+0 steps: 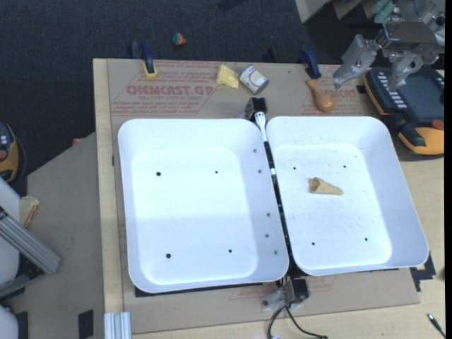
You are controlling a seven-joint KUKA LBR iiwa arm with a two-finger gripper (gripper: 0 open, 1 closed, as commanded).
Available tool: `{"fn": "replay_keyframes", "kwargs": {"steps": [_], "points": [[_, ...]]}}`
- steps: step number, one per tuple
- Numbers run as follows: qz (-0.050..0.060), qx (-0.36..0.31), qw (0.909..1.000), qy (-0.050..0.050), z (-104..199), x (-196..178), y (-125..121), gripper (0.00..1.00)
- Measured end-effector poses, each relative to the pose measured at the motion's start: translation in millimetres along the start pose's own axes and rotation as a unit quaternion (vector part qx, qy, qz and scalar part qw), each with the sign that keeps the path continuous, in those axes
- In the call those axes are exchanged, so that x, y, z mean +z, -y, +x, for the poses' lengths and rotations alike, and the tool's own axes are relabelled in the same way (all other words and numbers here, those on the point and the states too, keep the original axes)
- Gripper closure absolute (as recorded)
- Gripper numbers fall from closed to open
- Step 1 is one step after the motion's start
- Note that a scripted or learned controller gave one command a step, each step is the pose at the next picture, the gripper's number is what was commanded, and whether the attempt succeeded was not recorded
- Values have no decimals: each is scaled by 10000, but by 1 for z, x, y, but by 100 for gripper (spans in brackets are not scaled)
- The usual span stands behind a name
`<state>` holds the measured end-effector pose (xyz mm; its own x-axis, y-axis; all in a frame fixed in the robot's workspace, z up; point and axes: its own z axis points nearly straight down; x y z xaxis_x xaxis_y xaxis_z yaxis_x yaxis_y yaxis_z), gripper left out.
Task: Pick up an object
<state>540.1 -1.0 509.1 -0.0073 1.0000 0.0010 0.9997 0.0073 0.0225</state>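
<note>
Camera view: right bin holds a tan wedge; gripper hovers far right, its grip state impossible to tell.

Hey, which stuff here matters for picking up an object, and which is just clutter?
For the job:
end effector
tan wedge-shaped piece in the right bin

Lying about on the board behind the bins:
yellow block
small white box
brown pear-shaped piece
left bin

Gripper raised at upper right, fingers angled down-left.
</note>
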Motion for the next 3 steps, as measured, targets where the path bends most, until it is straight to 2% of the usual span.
{"fn": "replay_keyframes", "kwargs": {"steps": [1,2,3], "points": [[203,12,9998,6,62,211,-18,0],[98,37,9999,4,59,190,-21,100],[95,-12,10000,-14,142,157,-4,100]]}}
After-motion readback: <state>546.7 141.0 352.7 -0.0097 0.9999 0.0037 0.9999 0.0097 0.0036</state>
